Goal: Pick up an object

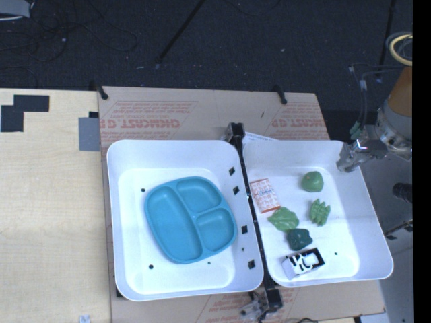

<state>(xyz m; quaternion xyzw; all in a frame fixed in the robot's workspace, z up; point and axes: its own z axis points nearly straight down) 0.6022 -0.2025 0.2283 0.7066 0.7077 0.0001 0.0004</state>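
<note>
Camera view: fingers (350,155) hover above the right bin's (377,247) far rim; their spread cannot be told.

Even, fairly bright light on the white bins (128,180) — mild glare, only faint soft shadows. The floor behind stays dark; the picture is slightly soft and grainy throughout.

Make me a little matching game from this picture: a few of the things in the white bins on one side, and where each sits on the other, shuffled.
Things:
1. blue divided tray
2. round green object
3. black-and-white item
4. red-printed card

Places:
A. right bin, nearest corner
B. right bin, beside the divider between the bins
C. left bin
D. right bin, far side, toward the arm

Pairs: 1-C, 2-D, 3-A, 4-B
</note>
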